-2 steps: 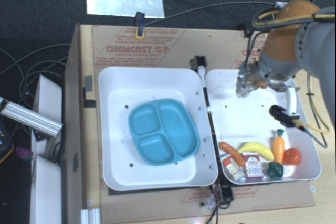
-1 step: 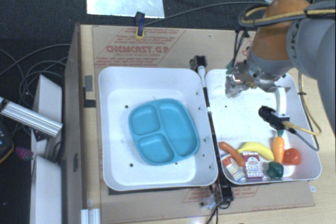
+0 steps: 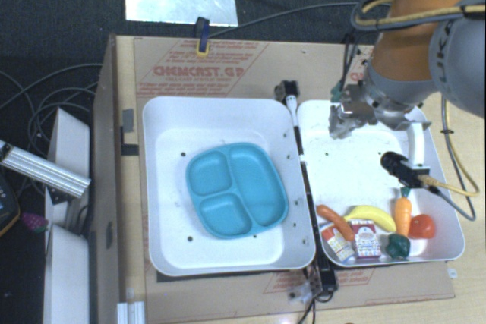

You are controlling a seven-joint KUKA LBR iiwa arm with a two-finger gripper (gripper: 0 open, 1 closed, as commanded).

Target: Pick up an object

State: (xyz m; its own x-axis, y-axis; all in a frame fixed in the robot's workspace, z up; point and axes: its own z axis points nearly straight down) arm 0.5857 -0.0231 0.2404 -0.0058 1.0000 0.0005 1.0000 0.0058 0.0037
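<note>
Two white bins sat side by side, the left bin (image 3: 163, 163) and the right bin (image 3: 342, 171). One blue tray (image 3: 237, 190) with three compartments lay in the left one. At the right bin's near end: one banana (image 3: 370, 216), two carrots, one (image 3: 336, 221) left and one (image 3: 402, 213) right, one tomato (image 3: 422, 226), one small carton (image 3: 366, 240), one green piece (image 3: 398, 245).

Desk (image 3: 228, 64): brown board bearing two white bins side by side.
Left bin (image 3: 171, 239): one blue divided plate (image 3: 237, 190), three compartments.
Right bin (image 3: 448, 231): toy foods clustered at its near edge, namely banana (image 3: 372, 215), two carrots (image 3: 336, 221), tomato (image 3: 422, 226), small carton (image 3: 367, 242), green piece (image 3: 397, 245).
Pincer (image 3: 343, 120): above the right bin's far end, well apart from the foods.
</note>
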